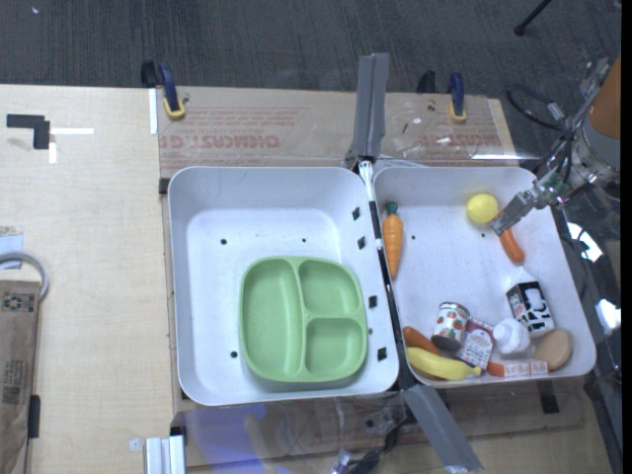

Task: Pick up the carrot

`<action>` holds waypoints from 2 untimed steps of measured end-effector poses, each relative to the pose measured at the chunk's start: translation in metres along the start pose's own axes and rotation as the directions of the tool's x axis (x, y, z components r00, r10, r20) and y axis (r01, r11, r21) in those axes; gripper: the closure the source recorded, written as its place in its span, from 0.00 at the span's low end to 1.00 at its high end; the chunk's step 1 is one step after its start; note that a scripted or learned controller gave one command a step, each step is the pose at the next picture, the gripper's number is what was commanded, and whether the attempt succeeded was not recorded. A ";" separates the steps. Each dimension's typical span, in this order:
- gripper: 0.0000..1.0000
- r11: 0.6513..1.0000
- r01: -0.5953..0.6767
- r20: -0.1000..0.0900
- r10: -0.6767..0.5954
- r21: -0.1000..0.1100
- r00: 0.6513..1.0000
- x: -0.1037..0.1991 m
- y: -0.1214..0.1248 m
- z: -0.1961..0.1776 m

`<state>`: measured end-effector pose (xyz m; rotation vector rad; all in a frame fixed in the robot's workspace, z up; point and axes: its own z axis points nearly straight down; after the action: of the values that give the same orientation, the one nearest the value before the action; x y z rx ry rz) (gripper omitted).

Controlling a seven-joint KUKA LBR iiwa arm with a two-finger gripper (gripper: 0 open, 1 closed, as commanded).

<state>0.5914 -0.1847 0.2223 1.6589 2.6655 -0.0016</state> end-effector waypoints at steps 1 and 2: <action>0.00 0.993 0.117 -0.002 -0.117 0.000 0.993 0.041 -0.039 0.131; 0.00 0.999 0.044 0.001 -0.044 -0.002 0.999 -0.031 0.040 0.097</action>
<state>0.6408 -0.1952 0.1256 1.5993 2.6996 0.0001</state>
